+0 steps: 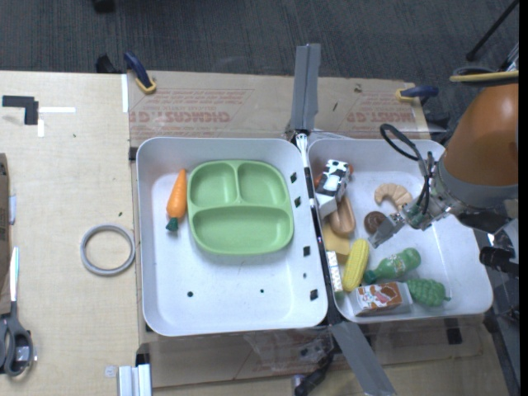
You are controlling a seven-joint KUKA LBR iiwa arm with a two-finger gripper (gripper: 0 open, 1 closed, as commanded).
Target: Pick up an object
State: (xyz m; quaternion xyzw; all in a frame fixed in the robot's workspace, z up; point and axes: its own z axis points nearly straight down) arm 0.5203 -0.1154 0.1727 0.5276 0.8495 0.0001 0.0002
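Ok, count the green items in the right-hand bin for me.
2. A green bottle lies near the bin's middle, beside the corn cob; a bunch of green grapes sits at the front right, next to the juice carton. The arm may hide others.

Toys crowd the right bin [462, 304].
Corn cob [356, 263] upright-tilted beside a green bottle [396, 264]; croissant [393, 193] near what may be a brown doughnut [376, 221].

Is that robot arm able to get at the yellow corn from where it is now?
Probably yes. The gripper hovers in the right bin just beside the corn, which lies on top with nothing covering it.
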